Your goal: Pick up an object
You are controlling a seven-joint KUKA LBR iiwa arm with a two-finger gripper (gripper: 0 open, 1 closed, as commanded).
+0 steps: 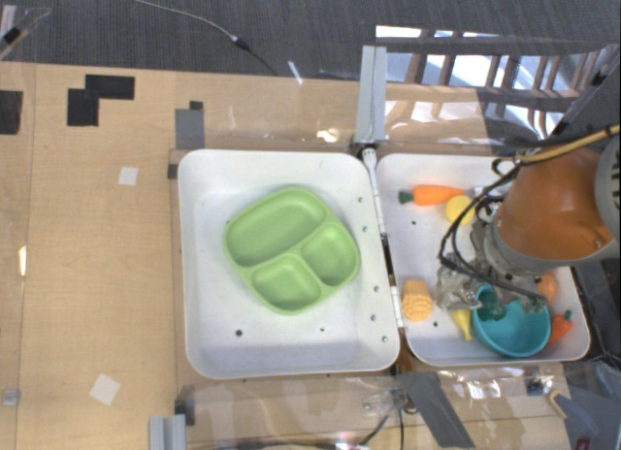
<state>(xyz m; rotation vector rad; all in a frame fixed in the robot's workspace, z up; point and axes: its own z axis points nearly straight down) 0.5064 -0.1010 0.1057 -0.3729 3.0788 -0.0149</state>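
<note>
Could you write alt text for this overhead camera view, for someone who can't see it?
A grey and orange robot arm reaches down into the right white bin among toy foods: carrot, corn and blue bowl. The left bin holds a green divided plate.

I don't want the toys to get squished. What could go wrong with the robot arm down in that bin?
The gripper sits low in the crowded right bin, among a blue bowl, corn and a carrot. It might bump the bowl or grab two toys. The orange band hides things beneath.
</note>
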